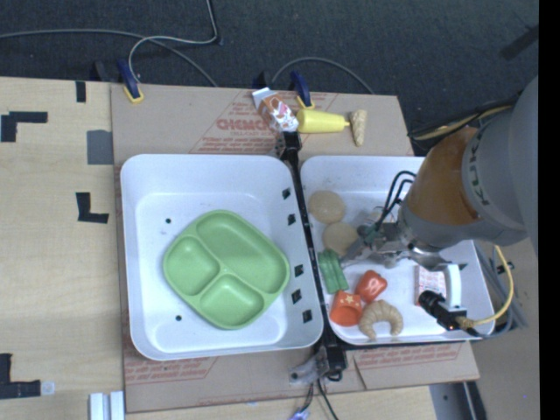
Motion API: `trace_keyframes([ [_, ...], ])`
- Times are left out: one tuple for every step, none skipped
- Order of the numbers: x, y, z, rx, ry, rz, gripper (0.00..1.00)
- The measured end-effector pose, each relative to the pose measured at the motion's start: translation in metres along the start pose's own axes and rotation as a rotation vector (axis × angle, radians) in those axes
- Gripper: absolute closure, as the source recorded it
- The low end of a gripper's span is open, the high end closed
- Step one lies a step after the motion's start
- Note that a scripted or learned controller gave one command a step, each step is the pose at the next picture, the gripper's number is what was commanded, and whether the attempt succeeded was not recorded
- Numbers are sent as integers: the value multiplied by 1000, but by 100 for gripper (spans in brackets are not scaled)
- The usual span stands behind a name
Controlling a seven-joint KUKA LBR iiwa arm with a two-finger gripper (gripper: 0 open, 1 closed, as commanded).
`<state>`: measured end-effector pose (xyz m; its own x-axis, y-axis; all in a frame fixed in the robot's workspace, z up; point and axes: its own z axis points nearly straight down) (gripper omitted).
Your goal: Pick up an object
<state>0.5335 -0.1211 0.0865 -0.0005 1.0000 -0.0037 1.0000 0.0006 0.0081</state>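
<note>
Cardboard-covered bench, two white bins. Right bin [455, 166]: gripper [366, 245] low, just right of beige puck [338, 236]; can't tell its opening or any hold. Your risk: crowded pile w/ green piece [332, 271], red pepper [357, 296], so it may nudge and miss.

floor [367, 16]: dark grey carpet, cables [175, 33] trailing across | tabletop [44, 226]: pale wood, black tape marks at left | cardboard sheet [201, 121]: brown, red print, held by blue clamps [131, 84] at far edge | light: even, soft
</note>
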Motion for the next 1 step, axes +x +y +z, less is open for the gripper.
trace_keyframes([
  [17, 59, 1, 4, 2, -1, 0],
])
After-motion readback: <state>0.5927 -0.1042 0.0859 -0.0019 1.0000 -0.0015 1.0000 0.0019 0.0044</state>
